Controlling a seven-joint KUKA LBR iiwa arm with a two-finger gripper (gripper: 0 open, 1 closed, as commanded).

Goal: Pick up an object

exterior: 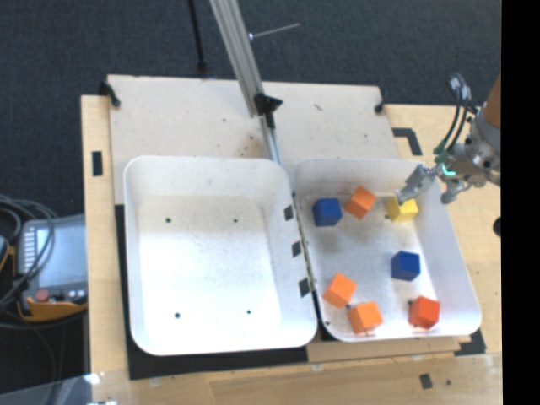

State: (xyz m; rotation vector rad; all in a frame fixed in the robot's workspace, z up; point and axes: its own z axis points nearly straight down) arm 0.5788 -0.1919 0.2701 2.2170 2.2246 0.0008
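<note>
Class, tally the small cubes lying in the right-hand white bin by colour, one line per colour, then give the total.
Orange plastic cubes: 4
Blue plastic cubes: 2
Yellow plastic cube: 1
Total: 7

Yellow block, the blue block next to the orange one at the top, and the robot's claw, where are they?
yellow block (405, 209), camera view, its top face.
upper blue block (326, 212), camera view, middle of its top.
gripper (430, 186), camera view, between its fingertips.

Seven blocks — four orange (361, 202), two blue (327, 212), one yellow (404, 209).
</note>
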